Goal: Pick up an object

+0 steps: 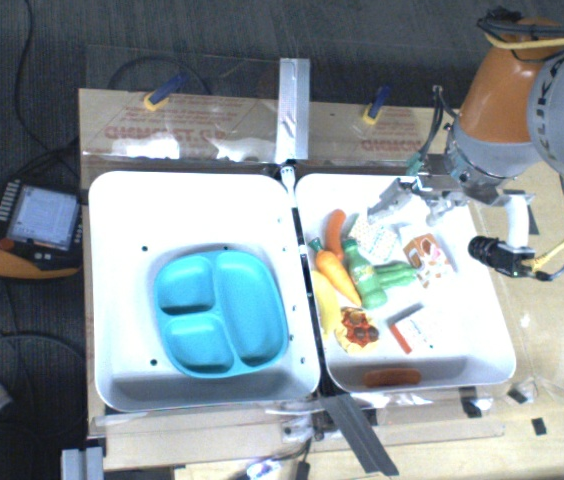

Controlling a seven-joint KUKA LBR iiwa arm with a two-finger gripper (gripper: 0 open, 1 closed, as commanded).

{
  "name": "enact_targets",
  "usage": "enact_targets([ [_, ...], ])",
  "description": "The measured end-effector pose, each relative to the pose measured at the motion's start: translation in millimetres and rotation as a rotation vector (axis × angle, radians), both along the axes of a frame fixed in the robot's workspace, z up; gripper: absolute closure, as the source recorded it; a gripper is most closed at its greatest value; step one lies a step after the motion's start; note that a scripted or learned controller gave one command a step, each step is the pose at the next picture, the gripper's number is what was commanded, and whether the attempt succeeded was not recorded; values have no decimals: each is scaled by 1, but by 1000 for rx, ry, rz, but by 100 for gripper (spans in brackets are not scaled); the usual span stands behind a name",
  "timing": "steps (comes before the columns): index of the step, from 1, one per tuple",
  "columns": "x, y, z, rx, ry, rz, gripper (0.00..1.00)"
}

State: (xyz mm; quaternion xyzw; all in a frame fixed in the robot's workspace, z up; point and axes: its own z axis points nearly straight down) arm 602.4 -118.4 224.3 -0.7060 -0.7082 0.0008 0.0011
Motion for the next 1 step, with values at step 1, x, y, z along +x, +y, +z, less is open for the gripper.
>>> enact_targets([
  [1, -15, 7, -131, 0, -2, 49, 0],
])
